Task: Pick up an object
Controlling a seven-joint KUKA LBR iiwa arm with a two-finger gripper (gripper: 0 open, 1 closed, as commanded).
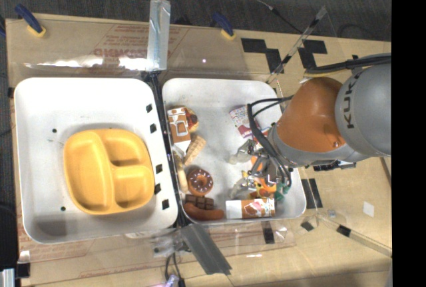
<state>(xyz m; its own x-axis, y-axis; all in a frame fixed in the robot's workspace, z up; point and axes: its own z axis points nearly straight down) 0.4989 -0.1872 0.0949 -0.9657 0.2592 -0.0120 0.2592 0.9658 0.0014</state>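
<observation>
Toy food crowded in the right bin (pixel 219 89): donut (pixel 199 180), bottle (pixel 251 208) along the lower wall, all within reach for picking. Yellow tray (pixel 106 169) alone in the left bin (pixel 40 96). Arm (pixel 333 119) bent down from the right, gripper (pixel 261 176) low at lower right among small items; grip state impossible to tell.

Arm (pixel 363 109): grey, orange band (pixel 309 122) above the wrist, reaching in from the right, bent downward. Gripper (pixel 261 176): lowered, partly hidden beneath the wrist and black cables.
</observation>
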